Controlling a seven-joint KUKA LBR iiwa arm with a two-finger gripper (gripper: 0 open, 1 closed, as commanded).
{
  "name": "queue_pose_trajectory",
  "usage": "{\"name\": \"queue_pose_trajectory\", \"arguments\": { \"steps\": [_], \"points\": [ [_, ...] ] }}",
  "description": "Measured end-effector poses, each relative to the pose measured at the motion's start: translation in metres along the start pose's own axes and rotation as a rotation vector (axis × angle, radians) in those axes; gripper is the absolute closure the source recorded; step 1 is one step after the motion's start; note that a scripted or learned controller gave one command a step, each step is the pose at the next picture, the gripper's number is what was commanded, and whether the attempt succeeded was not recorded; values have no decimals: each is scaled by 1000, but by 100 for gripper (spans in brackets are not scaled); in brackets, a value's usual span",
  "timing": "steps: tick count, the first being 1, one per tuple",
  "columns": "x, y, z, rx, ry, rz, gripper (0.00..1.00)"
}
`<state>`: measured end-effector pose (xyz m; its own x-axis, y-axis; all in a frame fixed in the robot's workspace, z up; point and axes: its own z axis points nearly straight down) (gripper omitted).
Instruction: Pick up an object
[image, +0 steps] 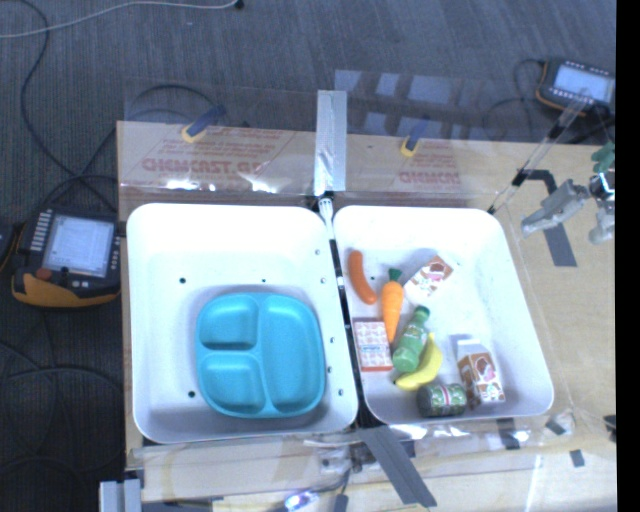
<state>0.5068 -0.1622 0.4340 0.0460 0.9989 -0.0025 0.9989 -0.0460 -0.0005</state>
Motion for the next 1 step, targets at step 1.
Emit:
{"name": "queue_pose_trajectory", "arguments": {
  "steps": [1],
  "points": [
    [35, -24, 10, 0, 0, -12, 0]
  ]
}}
